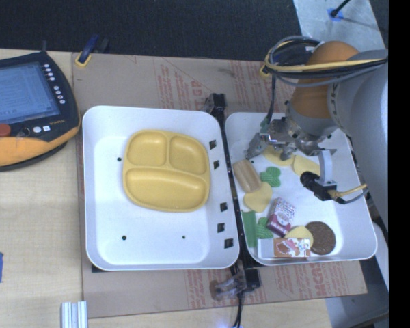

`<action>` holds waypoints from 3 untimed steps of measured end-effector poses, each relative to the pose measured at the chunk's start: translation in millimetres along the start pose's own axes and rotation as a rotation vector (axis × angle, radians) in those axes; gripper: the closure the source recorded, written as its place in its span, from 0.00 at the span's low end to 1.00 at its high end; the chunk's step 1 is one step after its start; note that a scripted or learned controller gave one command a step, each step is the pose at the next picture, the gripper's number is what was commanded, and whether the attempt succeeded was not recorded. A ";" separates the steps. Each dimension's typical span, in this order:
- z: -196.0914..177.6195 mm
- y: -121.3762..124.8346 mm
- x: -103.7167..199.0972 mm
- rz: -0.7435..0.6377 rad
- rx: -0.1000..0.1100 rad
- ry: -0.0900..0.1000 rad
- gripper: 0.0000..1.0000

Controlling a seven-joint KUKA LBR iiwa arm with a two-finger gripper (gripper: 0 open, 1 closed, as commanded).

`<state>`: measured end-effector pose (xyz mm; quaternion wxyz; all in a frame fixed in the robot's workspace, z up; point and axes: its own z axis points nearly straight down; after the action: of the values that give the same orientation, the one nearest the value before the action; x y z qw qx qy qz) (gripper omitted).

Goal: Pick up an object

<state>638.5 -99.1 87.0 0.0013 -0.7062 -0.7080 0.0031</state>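
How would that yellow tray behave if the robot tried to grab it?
The yellow tray looks like stiff moulded plastic, so it would probably keep its shape. It lies flat and wide in the left bin, so it likely slides rather than tips. Its glossy surface may be slippery.

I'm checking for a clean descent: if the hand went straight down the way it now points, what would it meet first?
Most likely the pale yellow piece lying just beneath the hand near the back of the right bin, or the bin's floor beside it. Depth is hard to judge from this slanted view.
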 end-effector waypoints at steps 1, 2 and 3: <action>-14.8 -71.5 5.2 -0.001 0.003 0.003 0.00; -4.7 -35.6 -20.0 -0.001 -0.007 0.001 0.00; -4.3 -63.1 -14.1 0.000 -0.001 0.002 0.00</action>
<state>575.5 -113.3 91.7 0.0019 -0.7062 -0.7081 0.0020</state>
